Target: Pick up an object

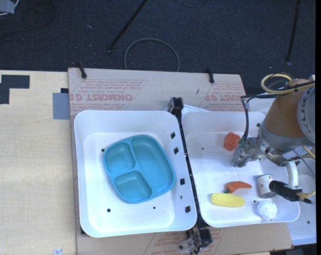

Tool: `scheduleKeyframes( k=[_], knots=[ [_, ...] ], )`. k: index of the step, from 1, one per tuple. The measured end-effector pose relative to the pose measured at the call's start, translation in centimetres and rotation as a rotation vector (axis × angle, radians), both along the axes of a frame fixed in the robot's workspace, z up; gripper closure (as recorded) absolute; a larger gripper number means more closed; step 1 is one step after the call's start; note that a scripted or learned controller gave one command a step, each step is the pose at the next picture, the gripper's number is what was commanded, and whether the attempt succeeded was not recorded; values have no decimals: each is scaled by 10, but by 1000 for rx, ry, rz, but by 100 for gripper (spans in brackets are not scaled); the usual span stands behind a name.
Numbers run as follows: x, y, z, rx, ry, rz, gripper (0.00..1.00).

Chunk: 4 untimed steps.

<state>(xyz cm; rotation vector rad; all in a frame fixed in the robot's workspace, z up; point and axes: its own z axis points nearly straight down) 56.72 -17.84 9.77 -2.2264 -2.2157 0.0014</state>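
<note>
Hand (pixel 244 155): lowered into the right bin (pixel 208 137), in the half nearer the arm; whether it is spread or pressed together cannot be told.
Red-orange piece (pixel 232 141): lying in the right bin, just beside the hand, on its far left.
Orange carrot (pixel 238 185): set nearer the front edge, apart from the hand.
Yellow corn cob (pixel 227 200): placed just in front of the carrot.
White ball (pixel 267 210): lodged in the front right corner.
Left bin (pixel 91 142): occupied by a blue divided plate (pixel 139 168).
Worktop (pixel 27 169): pale wood, bearing both bins.
</note>
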Motion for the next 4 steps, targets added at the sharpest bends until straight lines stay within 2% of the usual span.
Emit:
scheduleKeyframes(
  k=[2,3,4],
  knots=[
    [-2,1,125,-1,-4,6,100],
    [-2,0,162,0,-3,6,100],
    [7,52,167,2,0,10,100]
  ],
)
